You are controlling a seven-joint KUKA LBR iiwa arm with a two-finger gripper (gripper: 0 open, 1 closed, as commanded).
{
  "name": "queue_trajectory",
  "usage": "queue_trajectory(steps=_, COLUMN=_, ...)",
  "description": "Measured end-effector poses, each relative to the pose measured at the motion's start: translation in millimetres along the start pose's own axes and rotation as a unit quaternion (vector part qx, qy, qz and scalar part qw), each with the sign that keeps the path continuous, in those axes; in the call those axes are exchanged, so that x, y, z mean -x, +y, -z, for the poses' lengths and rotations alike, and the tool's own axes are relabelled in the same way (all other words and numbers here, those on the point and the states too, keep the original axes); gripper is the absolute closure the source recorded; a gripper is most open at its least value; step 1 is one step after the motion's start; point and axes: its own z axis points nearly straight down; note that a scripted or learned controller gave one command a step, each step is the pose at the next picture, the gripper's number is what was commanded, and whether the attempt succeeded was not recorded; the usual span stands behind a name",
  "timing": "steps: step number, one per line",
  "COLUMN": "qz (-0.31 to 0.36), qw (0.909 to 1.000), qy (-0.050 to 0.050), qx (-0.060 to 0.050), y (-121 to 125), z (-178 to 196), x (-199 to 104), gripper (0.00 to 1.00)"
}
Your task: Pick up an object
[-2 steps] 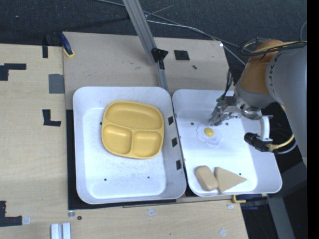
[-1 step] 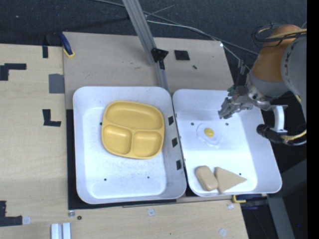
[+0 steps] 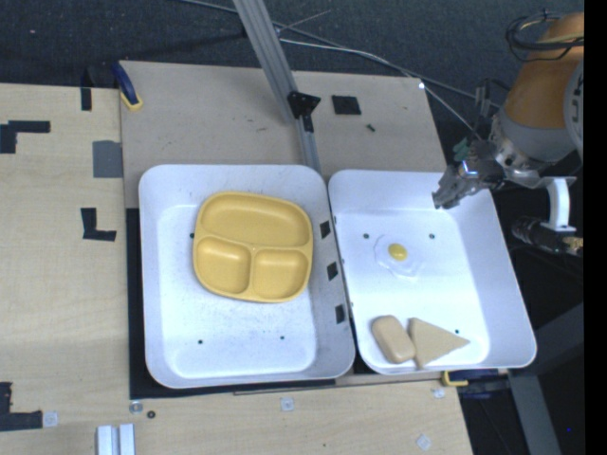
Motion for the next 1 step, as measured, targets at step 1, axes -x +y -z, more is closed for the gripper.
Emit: queue_trajectory(steps=1, qz=0.0, qw=1.0, qy=0.0, qx=-0.001, y=1.3, z=45.3, x=-0.2, gripper=1.0)
